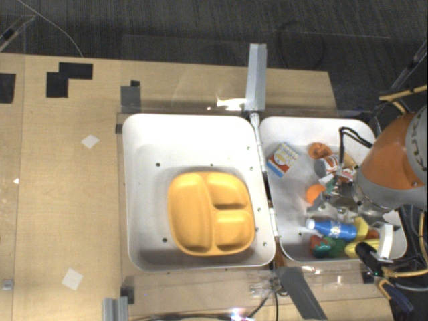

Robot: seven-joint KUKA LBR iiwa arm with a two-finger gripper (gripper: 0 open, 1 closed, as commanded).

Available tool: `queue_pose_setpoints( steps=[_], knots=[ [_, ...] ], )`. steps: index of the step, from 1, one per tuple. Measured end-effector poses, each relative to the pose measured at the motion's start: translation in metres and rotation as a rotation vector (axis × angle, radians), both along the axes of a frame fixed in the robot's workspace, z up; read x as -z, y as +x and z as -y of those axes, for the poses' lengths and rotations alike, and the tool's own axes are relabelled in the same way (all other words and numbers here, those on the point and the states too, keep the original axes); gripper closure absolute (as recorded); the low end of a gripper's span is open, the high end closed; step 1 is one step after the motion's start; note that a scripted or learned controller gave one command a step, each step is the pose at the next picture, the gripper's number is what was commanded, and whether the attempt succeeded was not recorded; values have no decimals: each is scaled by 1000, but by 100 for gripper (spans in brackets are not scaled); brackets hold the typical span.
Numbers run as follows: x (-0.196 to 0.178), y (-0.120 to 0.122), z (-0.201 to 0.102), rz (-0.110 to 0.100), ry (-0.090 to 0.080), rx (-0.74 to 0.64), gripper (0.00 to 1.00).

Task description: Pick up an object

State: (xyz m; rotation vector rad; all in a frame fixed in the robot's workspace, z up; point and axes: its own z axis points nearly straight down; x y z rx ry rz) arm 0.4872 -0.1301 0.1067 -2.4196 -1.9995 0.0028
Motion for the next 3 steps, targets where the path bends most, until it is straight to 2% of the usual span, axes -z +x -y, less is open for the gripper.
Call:
queue_pose_setpoints(
  steps=[1,2,3],
  knots=[
    [17,2,-22,8,-5,-15,0],
    [8,5,-22,11,-6,-20,100],
    [-45,1,-3,3,-2,144,100]
  ],
)
